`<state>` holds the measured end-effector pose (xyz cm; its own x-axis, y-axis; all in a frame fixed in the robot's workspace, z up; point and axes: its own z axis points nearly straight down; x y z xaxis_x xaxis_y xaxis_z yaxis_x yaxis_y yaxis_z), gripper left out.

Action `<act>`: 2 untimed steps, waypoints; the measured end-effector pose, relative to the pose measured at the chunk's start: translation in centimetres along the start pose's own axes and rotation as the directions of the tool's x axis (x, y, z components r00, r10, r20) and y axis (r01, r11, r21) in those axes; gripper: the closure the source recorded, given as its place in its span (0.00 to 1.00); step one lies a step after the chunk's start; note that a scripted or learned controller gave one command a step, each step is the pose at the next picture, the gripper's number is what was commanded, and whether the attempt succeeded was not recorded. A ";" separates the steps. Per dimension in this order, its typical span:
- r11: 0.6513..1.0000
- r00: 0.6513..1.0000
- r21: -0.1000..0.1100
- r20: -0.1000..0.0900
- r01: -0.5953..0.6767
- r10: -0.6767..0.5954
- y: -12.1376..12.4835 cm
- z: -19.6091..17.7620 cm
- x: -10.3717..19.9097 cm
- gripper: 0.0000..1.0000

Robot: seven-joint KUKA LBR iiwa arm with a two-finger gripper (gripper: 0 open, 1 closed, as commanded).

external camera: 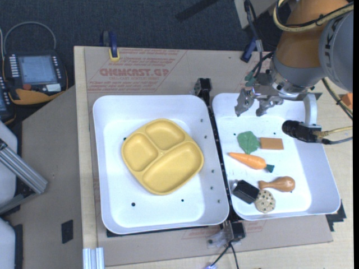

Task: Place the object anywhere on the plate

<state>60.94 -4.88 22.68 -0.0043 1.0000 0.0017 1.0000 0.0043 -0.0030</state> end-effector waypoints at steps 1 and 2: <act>1.000 1.000 0.002 0.000 -0.001 0.001 -2.5 0.9 4.5 1.00; 1.000 1.000 0.003 0.000 -0.002 0.002 -6.1 1.7 8.4 1.00</act>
<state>54.78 3.51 21.05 -0.0026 1.0000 0.0014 1.0000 0.0026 -0.0056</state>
